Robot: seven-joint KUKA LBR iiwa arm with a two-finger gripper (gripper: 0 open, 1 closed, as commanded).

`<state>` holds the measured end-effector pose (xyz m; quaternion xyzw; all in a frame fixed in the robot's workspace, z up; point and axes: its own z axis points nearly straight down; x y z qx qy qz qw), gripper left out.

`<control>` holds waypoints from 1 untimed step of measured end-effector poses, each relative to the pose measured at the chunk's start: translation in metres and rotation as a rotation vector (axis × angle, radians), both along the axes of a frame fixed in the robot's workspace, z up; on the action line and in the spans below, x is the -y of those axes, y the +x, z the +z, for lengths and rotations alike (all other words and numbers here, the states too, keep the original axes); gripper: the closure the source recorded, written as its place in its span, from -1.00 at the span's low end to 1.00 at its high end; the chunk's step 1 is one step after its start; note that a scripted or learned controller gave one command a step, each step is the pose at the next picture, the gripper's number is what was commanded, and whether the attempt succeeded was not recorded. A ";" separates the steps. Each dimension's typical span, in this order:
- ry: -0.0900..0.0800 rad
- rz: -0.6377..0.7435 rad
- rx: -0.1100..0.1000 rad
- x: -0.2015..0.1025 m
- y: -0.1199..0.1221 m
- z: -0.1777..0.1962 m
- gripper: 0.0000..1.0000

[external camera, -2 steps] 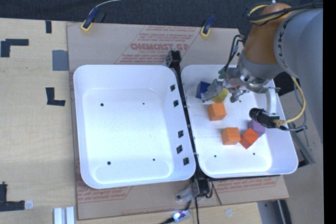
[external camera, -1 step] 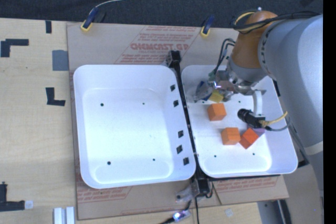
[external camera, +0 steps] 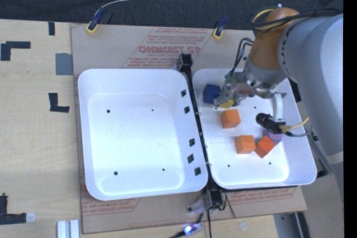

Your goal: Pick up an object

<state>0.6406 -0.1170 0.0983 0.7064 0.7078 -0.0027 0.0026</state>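
Observation:
My gripper [external camera: 230, 96] reaches down into the back of the right bin [external camera: 301, 175], just right of a blue block [external camera: 210, 92]. A small yellow piece [external camera: 225, 103] shows at its tip. An orange cube [external camera: 230, 118] lies just in front of the gripper. Further forward sit a second orange cube [external camera: 244, 144] and a red-orange block [external camera: 265, 146], side by side. A purple piece [external camera: 274, 135] peeks out behind the red-orange block, under a black part of the arm.
The left bin [external camera: 134, 136] stands beside the right one, with a black clipped divider [external camera: 192, 120] between them. Both rest on a cardboard sheet [external camera: 162, 47]. The grey arm [external camera: 312, 64] covers the right bin's back right corner.

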 end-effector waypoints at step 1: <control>-0.006 -0.002 -0.009 -0.056 0.027 0.090 1.00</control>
